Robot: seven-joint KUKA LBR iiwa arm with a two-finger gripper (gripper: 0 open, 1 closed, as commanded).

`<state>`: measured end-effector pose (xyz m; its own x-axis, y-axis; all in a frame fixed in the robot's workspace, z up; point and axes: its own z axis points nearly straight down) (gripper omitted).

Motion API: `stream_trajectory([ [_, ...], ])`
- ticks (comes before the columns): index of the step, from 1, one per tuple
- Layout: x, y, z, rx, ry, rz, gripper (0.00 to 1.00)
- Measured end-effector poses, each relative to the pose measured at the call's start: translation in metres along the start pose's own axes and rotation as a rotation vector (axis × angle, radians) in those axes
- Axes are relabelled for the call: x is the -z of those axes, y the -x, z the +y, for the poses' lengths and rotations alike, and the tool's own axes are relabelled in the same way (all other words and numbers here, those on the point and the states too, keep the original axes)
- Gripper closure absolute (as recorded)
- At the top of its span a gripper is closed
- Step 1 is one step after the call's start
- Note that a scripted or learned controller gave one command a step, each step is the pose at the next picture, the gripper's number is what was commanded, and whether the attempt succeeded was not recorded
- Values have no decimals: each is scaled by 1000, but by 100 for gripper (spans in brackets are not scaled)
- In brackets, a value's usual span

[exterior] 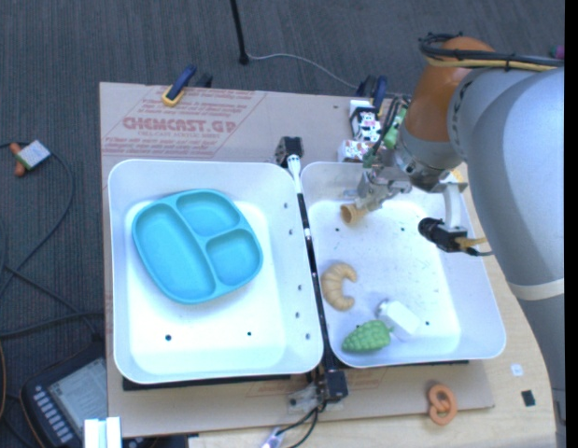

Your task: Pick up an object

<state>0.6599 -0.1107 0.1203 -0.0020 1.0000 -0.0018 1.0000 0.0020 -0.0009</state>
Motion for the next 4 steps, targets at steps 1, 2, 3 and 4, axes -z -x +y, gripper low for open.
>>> stream_trajectory([
  [1, 55, 63, -76, -4, 2, -2, 100],
  [2, 65, 1, -144, -1, 0, 2, 100],
  [3, 64, -61, -105, 0, 0, 3, 100],
  [4, 64, -60, -105, -1, -1, 2, 0],
])
